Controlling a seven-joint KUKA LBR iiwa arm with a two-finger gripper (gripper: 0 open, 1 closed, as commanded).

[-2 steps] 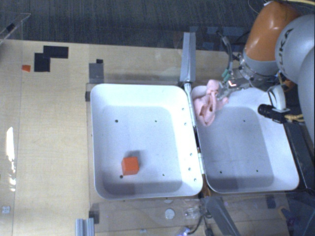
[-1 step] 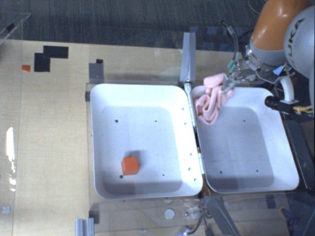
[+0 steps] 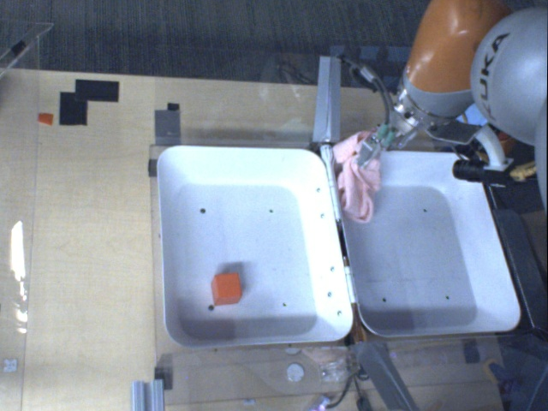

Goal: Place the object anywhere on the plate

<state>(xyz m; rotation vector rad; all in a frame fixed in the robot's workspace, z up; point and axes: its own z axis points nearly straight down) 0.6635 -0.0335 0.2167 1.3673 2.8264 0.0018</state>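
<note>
**Carrying the pink cloth: transfer step**

The gripper (image 3: 374,146) sits at the far left corner of the right bin (image 3: 492,311), just beside the divider between the two bins. A pink cloth (image 3: 357,182) hangs from it: the top of the fabric is pinched between the fingers and the rest drapes down along the bin's left wall. Treat the gripper as clenched on the cloth.

No plate can be made out in the camera view. The left bin (image 3: 175,315) holds only a small orange block (image 3: 227,288), near its front left. Confirm the target location before you commit to a travel path.

Procedure for this step:

1. Raise the arm until the lowest fold of the cloth clears the bin wall and the divider. The hanging tail is the part most likely to snag.
2. Move slowly and without sharp changes of direction. The grip appears to hold a small bunch of fabric only, so a swing could pull it free.
3. Centre the hanging bulk, not the fingertips, over the target, since the cloth trails below and to the left of the gripper.
4. Lower until the fabric piles on the surface, then release.

Appearance of the cloth: pale pink, soft and limp, bunched at the top and widening into loose folds below. It looks light and will not keep any shape once set down.
</note>
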